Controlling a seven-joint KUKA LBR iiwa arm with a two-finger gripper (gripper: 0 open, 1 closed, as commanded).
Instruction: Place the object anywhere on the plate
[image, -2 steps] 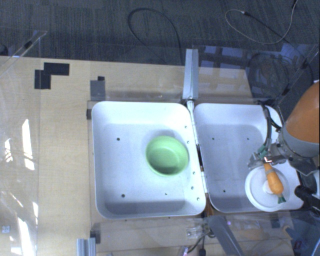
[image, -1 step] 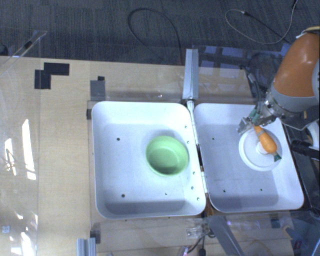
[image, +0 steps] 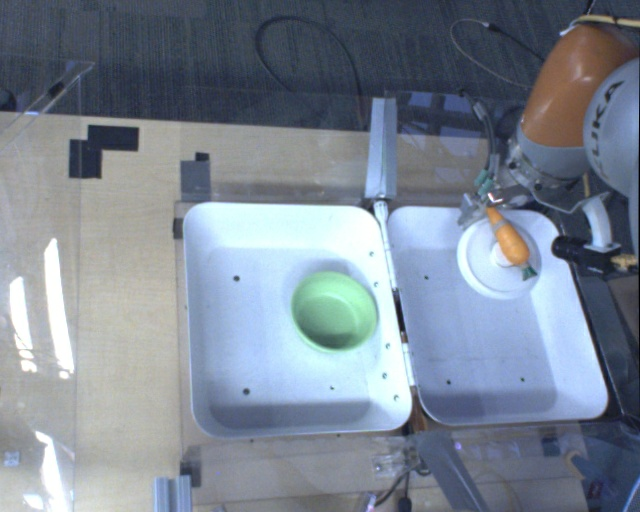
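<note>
An orange carrot (image: 511, 242) with a dark green tip lies slanted on a small white plate (image: 478, 268) in the far part of the right bin (image: 500, 390). My gripper (image: 484, 203) hangs just over the plate's far left rim, right at the carrot's upper end. From this angle I cannot make out whether it touches the carrot. The grey arm with its orange band (image: 565, 75) comes in from the upper right.
A green bowl (image: 334, 311) sits in the middle of the left bin (image: 230, 390). A metal divider post (image: 380, 150) stands behind the seam between the bins. Cables loop on the dark floor beyond the bench.
</note>
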